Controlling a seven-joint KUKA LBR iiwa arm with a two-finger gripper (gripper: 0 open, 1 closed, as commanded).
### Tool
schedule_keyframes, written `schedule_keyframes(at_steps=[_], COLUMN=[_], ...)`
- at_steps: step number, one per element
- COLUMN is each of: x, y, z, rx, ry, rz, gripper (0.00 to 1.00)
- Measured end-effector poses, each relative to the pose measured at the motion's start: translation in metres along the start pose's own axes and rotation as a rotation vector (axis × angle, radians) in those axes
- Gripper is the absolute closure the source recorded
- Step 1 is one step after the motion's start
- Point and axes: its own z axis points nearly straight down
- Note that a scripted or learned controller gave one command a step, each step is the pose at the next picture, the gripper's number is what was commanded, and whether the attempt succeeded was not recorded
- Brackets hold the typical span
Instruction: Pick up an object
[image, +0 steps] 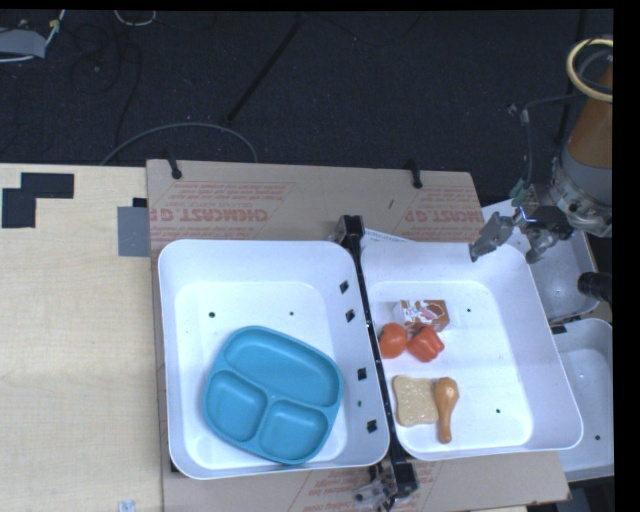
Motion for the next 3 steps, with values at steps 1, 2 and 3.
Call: schedule_keyframes(at_steps=[1, 2, 3], x=[0.000, 0.002, 0.004], y=[0.001, 0.009, 0.020], z=[-0.008, 0.036, 0.090], rx=[-0.013, -0.010, -0.010], ry=[-0.002, -0.002, -0.001], rz=[-0.002, -0.003, -0.007], gripper=[0.00, 0.00, 0.00])
